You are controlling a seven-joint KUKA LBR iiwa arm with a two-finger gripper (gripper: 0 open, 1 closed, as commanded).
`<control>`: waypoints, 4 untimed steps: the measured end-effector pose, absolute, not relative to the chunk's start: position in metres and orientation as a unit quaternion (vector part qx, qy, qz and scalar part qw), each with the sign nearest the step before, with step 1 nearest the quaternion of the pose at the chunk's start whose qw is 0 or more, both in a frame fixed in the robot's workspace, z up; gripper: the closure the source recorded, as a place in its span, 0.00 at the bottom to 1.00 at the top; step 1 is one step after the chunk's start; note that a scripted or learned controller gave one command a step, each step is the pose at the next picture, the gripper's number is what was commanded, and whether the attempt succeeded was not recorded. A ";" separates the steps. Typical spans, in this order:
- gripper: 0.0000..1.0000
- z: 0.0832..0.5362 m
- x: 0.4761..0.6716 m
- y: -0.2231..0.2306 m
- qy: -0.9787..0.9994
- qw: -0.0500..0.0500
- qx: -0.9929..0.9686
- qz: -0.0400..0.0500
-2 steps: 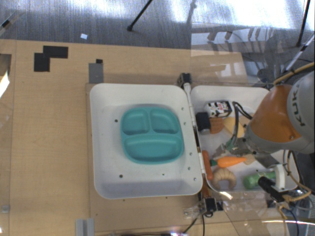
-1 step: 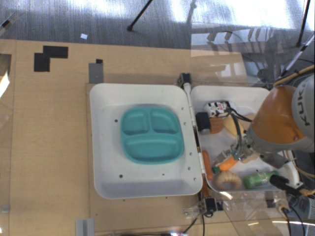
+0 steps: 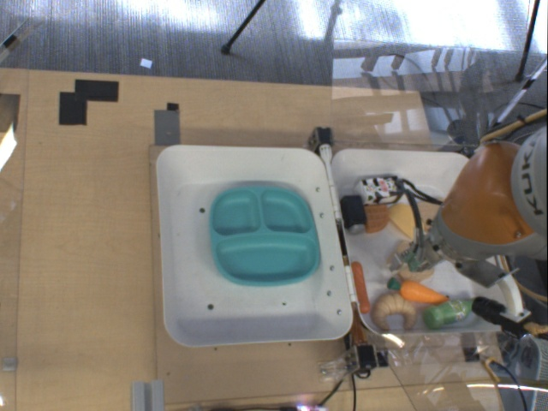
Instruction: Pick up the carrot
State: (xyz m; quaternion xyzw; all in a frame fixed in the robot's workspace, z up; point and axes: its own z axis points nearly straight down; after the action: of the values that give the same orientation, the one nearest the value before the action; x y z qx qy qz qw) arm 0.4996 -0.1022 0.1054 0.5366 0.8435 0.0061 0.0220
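The smooth orange tapered carrot (image 3: 422,293), capped with a small green stub at its blunt end, lies on the floor of the right-hand shallow white plastic bin (image 3: 432,166), near that bin's front wall. Its pointed tip rests just beside a glossy green cylindrical vegetable (image 3: 449,313), and a tan curved croissant-shaped pastry (image 3: 395,307) touches it from the front. A slim red-orange stick-shaped piece (image 3: 360,286) lies along the bin's left wall, close by. Farther back sit a pale yellow wedge (image 3: 402,219) and a small brown block (image 3: 377,218).

The two-finger gripper (image 3: 417,259) hangs just above the carrot's blunt end, below the arm's rounded orange band (image 3: 484,197); whether its fingers are parted or closed cannot be told, and nothing is visibly between them.

In the left-hand shallow white plastic bin (image 3: 184,247) rests a matte teal divided plate (image 3: 265,234) with three compartments and rounded corners. Both bins stand on a light wood-grain bench (image 3: 77,264).
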 end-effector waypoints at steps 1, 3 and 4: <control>0.00 0.105 0.499 -0.102 0.843 0.021 0.537 0.006; 0.00 0.092 0.495 -0.136 0.926 0.014 0.378 0.002; 1.00 0.106 0.501 -0.136 0.925 0.025 0.379 0.004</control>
State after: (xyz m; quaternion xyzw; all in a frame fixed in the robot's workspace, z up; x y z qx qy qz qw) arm 0.5006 -0.1360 0.1056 0.3791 0.9250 0.0039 0.0246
